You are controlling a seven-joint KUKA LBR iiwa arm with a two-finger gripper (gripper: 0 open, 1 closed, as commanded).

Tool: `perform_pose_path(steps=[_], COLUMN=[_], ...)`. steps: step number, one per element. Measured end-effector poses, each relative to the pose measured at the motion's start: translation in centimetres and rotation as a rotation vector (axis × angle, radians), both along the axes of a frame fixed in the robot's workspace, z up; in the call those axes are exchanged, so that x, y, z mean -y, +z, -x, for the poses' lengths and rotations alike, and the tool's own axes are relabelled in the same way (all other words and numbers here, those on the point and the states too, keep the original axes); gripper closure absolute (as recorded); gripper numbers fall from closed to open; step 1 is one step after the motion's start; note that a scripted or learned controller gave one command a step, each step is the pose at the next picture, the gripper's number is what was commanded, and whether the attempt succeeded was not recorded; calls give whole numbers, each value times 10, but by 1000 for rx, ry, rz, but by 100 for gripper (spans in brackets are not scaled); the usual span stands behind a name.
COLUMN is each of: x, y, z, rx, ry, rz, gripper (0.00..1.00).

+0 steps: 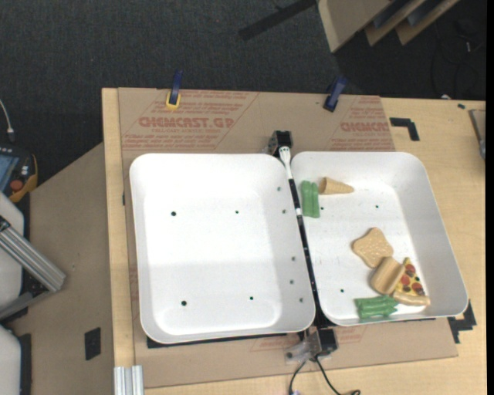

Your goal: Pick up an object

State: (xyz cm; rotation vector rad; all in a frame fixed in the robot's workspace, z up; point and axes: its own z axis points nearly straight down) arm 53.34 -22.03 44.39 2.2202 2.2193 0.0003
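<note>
Blue device (15, 173) at nine o'clock cut by frame edge. Wooden structure (386, 19) at one o'clock cropped; identity undeterminable.

One fixed camera looks down at a slant from above the counter (231, 116), far enough back to take in both white bins. The left bin (154, 254) and right bin (440, 231) sit side by side, filling the middle of the frame. The far counter edge runs across the upper part, with dark floor (116, 38) beyond it. The near edge lies at the bottom.
</note>
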Motion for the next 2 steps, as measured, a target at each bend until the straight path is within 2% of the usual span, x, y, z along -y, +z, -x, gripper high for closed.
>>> perform_pose_path(steps=[1, 2], x=[-23, -146], y=[97, 92], z=[42, 46], rx=[13, -1], ry=[2, 15], rz=[4, -4], gripper=[0, 0])
